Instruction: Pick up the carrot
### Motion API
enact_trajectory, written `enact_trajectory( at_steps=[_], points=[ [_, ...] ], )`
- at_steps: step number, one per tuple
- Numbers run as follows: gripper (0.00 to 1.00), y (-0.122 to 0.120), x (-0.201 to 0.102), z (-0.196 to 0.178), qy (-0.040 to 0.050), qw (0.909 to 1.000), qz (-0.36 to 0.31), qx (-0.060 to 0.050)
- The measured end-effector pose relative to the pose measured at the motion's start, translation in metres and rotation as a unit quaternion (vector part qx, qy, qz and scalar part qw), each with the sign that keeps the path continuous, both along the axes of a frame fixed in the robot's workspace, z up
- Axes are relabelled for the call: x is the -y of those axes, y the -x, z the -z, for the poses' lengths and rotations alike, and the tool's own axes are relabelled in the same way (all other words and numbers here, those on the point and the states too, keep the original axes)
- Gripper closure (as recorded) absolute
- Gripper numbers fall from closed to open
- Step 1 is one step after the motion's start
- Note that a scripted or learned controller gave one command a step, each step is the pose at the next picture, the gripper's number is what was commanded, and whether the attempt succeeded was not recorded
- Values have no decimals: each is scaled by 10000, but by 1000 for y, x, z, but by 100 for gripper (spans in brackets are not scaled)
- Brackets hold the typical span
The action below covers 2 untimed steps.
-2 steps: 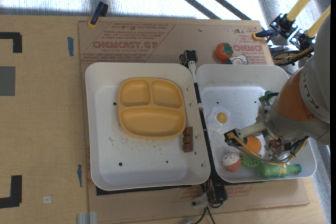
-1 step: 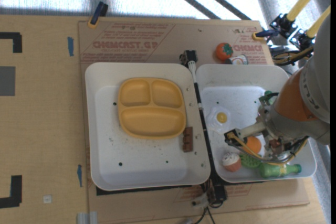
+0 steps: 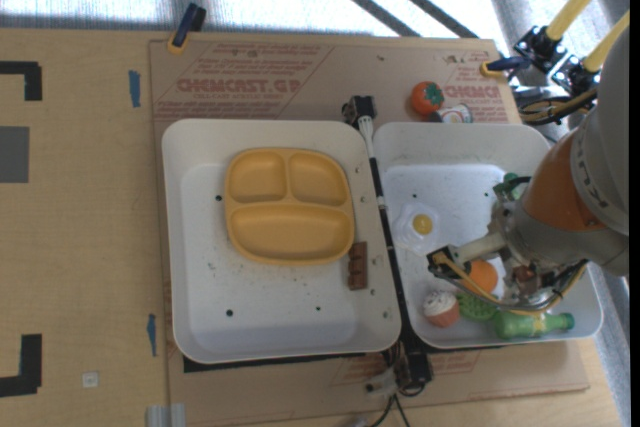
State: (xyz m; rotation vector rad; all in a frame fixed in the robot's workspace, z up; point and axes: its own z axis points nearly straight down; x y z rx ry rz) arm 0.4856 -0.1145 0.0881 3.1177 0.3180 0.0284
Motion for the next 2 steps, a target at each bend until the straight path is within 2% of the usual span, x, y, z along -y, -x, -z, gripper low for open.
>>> enact_trajectory(
  at_steps=[2],
  points=[
    [0,0,0,0,0,10000,0,0]
  ],
)
